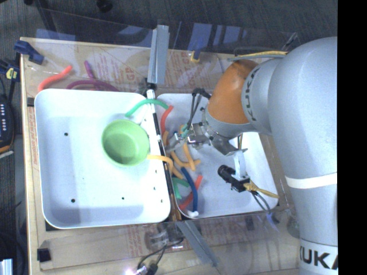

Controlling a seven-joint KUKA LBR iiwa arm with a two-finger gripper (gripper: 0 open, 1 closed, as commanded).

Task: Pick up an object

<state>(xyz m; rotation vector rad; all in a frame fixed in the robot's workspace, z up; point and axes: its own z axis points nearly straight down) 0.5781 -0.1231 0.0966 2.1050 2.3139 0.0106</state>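
Arm (298, 130) over the right bin (261, 202), jaws (186, 135) lowered onto a pile.
Jaw state cannot be told; cords (182, 159) lie just beneath, green bowl (126, 142) beyond in the left bin (63, 171).

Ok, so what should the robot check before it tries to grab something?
1. Tool is over the right bin: ok.
2. Something to grab is close by: ok, the orange and red strips lie just under it.
3. Tool already has something: cannot tell, the arm hides much of it.
4. Strips are apart enough to take one: not ok, they lie tangled in a pile.
5. Green bowl is out of the way: ok, it sits in the left bin.
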